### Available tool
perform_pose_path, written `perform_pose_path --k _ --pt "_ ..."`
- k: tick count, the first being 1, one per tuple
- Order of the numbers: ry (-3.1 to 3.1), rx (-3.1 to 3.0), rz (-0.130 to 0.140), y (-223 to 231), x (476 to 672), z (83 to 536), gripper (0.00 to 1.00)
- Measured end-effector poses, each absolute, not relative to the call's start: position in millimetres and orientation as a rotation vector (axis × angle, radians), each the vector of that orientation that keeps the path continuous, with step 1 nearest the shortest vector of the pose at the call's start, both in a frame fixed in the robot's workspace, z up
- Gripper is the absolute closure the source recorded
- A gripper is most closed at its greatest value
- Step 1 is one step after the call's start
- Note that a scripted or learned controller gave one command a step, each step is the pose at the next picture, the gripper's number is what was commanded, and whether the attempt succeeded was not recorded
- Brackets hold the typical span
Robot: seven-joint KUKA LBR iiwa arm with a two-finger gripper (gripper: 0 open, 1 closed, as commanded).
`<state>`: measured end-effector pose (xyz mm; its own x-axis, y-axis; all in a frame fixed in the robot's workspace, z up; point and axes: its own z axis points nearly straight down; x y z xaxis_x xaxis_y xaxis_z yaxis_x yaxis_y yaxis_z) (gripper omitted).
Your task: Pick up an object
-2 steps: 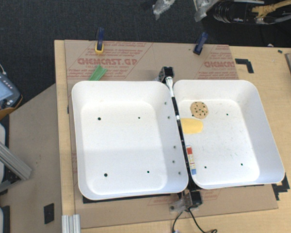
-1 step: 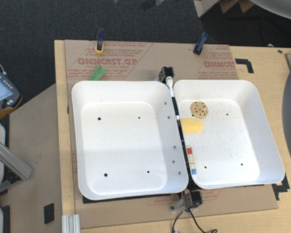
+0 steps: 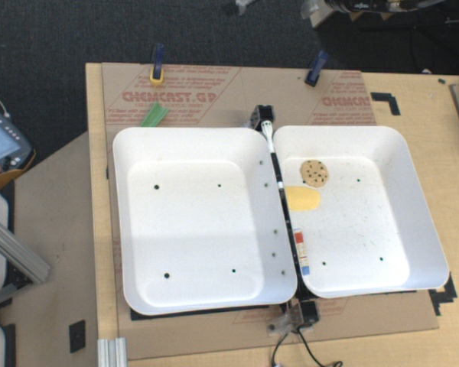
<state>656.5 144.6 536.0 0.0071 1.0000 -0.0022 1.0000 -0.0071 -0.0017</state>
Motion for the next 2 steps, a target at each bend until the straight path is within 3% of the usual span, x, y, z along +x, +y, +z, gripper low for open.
perform_pose_path --k 1,2 --pt "2.22 2.22 0.004 149.7 656.9 546.7 1.0" --pt "2.231 2.225 -0.022 185.5 665.1 400.6 1.0"
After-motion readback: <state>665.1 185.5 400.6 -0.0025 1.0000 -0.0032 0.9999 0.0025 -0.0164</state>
